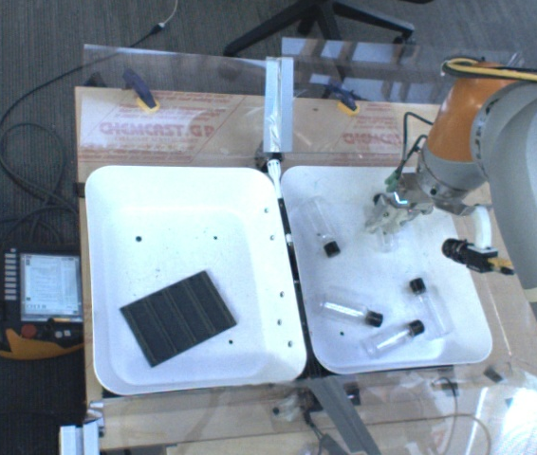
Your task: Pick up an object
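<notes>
Vials [394,334] lie nearest us, along the front of the right bin [477,349]: we count one clear tube with a black cap close to the front wall, a second [349,311] just left of it, and a third [422,294] a little farther back, toward the right side. Across the divider, in the left bin [107,197], a dark ribbed slab [178,317] rests flat near the front, well apart from everything else.

Farther back in the right bin we see another capped vial [324,227] lying near the left wall, its black cap pointing toward us. Beside it, toward the right, the end effector [385,221] hangs low over the bin floor, under the orange band of the arm [458,126] that reaches in from the right. Something clear and glassy sits at its tips, perhaps another vial, but we cannot tell whether it is gripped, and the tips are too small and blurred to read.

We judge the step in hand to be the grasp itself, at the bottom of the reach. The next move calls for a firm closure and a straight lift; smooth round glass could easily roll or slip free.

Beyond the bins, the desk [193,131] carries clamps and a clear sheet.
</notes>
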Robot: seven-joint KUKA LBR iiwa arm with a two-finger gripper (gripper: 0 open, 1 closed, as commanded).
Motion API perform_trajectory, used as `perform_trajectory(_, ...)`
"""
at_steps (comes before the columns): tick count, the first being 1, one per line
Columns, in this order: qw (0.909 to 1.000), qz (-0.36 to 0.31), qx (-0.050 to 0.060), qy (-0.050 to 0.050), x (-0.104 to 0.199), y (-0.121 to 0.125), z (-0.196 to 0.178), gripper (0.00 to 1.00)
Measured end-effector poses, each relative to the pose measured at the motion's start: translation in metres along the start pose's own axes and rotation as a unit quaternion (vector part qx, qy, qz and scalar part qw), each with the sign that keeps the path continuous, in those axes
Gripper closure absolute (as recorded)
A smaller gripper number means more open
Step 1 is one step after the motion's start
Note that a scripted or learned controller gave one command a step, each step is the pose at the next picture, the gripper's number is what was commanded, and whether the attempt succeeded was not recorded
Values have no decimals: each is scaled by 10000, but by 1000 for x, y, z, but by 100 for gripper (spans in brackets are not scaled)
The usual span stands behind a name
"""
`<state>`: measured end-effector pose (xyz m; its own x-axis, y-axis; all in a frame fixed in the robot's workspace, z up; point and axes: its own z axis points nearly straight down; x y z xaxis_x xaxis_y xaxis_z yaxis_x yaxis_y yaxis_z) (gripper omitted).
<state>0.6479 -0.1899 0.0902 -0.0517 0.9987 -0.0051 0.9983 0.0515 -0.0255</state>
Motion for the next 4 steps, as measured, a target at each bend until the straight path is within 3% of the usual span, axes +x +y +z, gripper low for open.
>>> perform_trajectory(1,9999,-46,-147,-8,7,8,1,0)
perform_trajectory(2,9998,-121,-178,7,-13,-50,1,0)
perform_trajectory(3,9996,-236,-147,86,-22,11,-1,0)
perform_trajectory(4,9996,-237,-146,83,-22,11,-1,0)
